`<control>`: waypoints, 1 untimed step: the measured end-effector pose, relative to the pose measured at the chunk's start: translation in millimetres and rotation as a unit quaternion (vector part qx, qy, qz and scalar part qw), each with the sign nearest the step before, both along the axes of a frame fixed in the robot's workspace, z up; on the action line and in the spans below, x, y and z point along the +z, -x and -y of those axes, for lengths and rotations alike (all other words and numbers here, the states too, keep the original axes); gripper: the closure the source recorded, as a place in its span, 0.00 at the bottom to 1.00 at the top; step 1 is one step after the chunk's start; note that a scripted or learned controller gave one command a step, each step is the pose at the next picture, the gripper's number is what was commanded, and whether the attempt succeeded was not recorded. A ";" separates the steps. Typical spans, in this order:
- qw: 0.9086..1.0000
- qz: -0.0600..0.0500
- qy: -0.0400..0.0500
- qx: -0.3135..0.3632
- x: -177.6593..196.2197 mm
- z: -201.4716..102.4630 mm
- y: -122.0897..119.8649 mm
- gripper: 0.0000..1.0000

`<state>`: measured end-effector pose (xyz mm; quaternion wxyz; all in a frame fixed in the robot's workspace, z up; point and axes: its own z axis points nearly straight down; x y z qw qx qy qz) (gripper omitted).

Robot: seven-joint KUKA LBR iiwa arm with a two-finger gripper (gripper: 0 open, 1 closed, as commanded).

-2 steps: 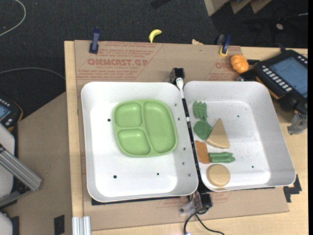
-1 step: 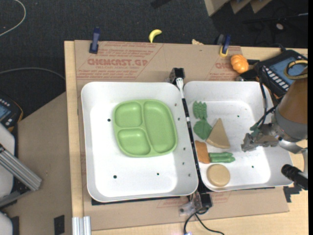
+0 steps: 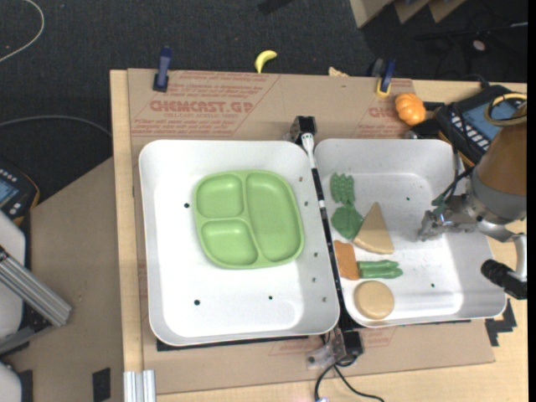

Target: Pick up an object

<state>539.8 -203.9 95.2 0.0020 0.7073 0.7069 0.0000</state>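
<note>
The right bin (image 3: 419, 162) holds several toy foods along its left side: a green leafy piece (image 3: 342, 188), a green leaf shape (image 3: 347, 220), a tan wedge (image 3: 374, 229), an orange-brown strip (image 3: 347, 260), a green pea pod (image 3: 378, 268) and a round tan bun (image 3: 373, 300). My gripper (image 3: 437, 219) sits low at the right side of that bin, well right of the wedge, with nothing seen between its fingers. The arm with its orange band (image 3: 506, 170) reaches in from the right.
The left bin (image 3: 167, 224) carries a green divided plate (image 3: 249, 218). A small orange fruit (image 3: 409, 107) and a yellow banana (image 3: 265, 59) lie on the cardboard behind the bins. Blue clamps (image 3: 162, 69) hold the board's back edge.
</note>
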 end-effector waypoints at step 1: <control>1.000 0.002 0.001 0.002 -10.2 18.5 -72.6 1.00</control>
